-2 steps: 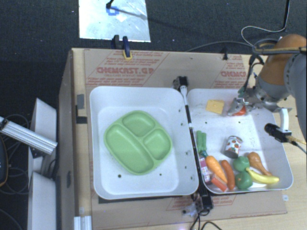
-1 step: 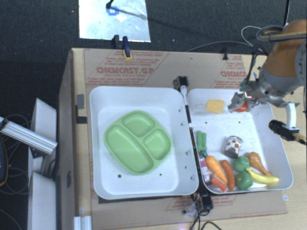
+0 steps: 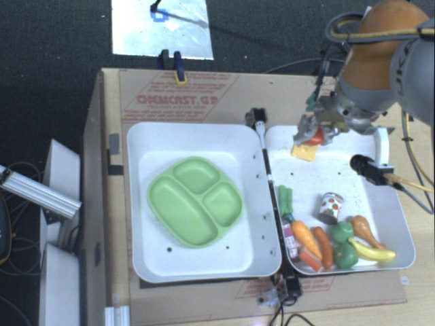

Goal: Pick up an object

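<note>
My gripper (image 3: 317,133) hangs over the far left corner of the right bin (image 3: 401,231). A small red piece (image 3: 315,138) shows between its fingers, and they are shut on it. A yellow wedge (image 3: 305,153) sits just below and to the left of the red piece, touching it. I cannot tell whether the two are one object or whether the wedge rests on the bin floor.
Toy food is crowded along the right bin's near edge: carrots (image 3: 304,233), a green pepper (image 3: 342,232), a banana (image 3: 372,252), a small printed can (image 3: 331,207) and a green stalk (image 3: 284,199). A green divided plate (image 3: 195,200) lies in the left bin (image 3: 146,148).
</note>
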You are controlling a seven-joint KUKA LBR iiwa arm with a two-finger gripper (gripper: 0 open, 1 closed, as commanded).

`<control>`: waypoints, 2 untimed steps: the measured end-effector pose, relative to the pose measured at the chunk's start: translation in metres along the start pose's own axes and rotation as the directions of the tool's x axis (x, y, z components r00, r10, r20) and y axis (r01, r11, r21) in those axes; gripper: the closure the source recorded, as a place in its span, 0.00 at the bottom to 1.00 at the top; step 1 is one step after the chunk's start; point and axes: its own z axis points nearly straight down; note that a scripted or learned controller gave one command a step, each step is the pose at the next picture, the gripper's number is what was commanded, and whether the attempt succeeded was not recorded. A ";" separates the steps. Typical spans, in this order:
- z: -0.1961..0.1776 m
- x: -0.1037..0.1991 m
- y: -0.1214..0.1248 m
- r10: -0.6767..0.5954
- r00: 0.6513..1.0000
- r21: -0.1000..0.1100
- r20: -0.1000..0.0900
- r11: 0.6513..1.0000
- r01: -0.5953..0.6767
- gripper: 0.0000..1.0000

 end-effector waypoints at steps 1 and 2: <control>-0.018 0.069 -0.046 -0.001 1.000 0.002 -0.001 1.000 0.001 1.00; -0.015 0.100 -0.128 -0.001 1.000 0.003 0.000 1.000 0.001 1.00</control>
